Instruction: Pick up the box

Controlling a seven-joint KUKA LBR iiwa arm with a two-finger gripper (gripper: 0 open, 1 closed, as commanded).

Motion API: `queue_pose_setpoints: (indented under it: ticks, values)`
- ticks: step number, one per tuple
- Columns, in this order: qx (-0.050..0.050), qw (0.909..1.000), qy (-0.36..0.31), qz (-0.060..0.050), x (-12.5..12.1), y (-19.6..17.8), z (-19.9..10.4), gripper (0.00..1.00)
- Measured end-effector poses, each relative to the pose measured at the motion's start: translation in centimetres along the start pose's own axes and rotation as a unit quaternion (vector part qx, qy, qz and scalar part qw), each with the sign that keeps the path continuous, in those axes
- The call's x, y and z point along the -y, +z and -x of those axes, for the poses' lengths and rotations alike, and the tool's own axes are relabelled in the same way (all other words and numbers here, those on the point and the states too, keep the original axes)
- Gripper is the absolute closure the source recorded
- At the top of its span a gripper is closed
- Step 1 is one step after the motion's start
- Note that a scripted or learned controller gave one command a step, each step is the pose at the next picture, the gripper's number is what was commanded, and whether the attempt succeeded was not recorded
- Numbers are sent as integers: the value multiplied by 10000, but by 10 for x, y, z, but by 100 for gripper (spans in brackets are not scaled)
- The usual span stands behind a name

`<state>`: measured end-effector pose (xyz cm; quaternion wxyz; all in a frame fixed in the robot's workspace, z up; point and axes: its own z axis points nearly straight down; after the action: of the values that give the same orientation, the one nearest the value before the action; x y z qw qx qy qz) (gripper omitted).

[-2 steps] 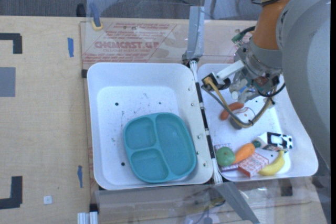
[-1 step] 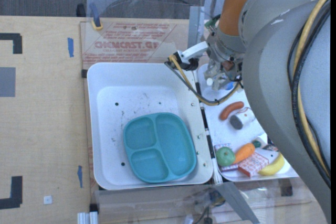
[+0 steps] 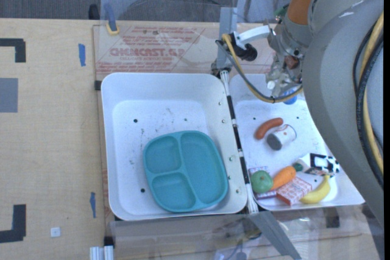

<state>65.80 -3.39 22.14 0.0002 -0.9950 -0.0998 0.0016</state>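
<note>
Camera view shows the box (image 3: 293, 191) low in the right bin (image 3: 308, 123), jaws' state unclear.

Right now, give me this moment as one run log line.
gripper: above right bin's far end | box: near end, between carrot and banana, not held | left bin: teal tray

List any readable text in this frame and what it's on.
Red print on the cardboard sheet behind the left bin: large lettering, too blurred to read with confidence.
Red box in the right bin: printing too small to read.
Black-and-white patterned item: pattern, no legible text.
</note>
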Motion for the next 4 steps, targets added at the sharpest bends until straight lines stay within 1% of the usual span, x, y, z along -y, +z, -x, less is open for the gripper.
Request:
queue_pose_setpoints:
  ticks: [1,2,3,4]
  values:
    - [19,10000,-30,-7,-129,-21,38,100]
    - [50,10000,-65,-17,-126,-27,37,100]
    - [51,10000,-65,-19,-126,-27,37,0]
    - [5,10000,-23,-11,-107,130,74,0]
